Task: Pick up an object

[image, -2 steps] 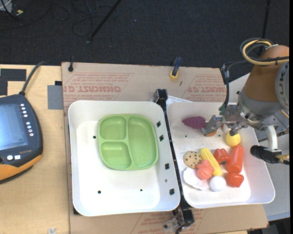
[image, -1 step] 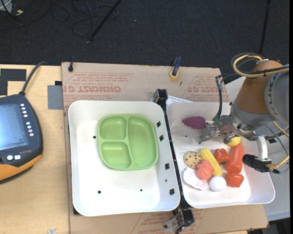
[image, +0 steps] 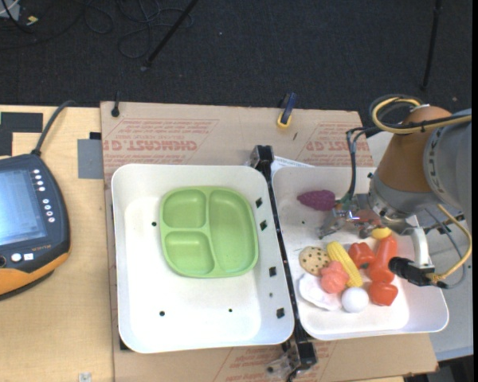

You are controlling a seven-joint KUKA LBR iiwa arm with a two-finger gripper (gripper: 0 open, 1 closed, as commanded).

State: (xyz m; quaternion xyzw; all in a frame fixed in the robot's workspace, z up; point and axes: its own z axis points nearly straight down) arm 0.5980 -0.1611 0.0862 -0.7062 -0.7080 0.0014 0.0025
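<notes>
The gripper (image: 340,220) hangs low in the right bin (image: 430,315) beside toy food (image: 352,273).

robot lab, teach pendant (image: 20,221), loose cables (image: 80,6)

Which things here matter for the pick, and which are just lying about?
For the job: gripper; purple piece, cookie, corn, white ball, all in the right bin.

Lying about: green tray in left bin, tablet.
</notes>
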